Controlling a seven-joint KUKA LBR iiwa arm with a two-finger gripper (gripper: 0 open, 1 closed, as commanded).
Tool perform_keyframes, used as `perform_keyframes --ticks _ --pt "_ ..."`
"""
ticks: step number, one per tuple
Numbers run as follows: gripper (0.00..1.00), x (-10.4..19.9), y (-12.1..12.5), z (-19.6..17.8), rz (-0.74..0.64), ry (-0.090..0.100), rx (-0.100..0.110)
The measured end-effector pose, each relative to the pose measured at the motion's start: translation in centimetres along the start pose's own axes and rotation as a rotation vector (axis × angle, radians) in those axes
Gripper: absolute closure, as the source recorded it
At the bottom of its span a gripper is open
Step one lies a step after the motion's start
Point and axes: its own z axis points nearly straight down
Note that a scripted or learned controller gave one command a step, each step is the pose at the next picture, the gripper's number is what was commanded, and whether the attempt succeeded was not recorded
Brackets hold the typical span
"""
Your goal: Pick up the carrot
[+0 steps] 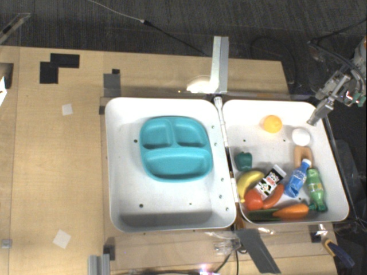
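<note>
The gripper (319, 112) hangs at the far right corner of the right bin (338, 171), above its rim, and it holds nothing. Whether it is open or closed, I cannot tell from here.

The carrot (292, 211) lies at the near edge of that bin, well apart from the gripper. It is crowded: a green bottle (315, 190) and a blue bottle (296, 180) are just beside it, and a red thing (274, 196) touches its left end.

I judge that the approach step is only beginning. The next move calls for travelling to the near side and descending carefully between the neighbours.

A small black-and-white box (268, 182) carries some print, too small to read.
</note>
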Motion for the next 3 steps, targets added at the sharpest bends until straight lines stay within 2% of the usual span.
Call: perform_keyframes --ticks 1,2,3 --pt "0.0 -3.2 1.3 4.7 0.041 -0.003 -0.001" --pt "0.0 -3.6 1.5 8.3 0.337 -0.005 -0.002" --pt "0.0 -3.5 1.9 19.4 0.468 0.006 0.004"
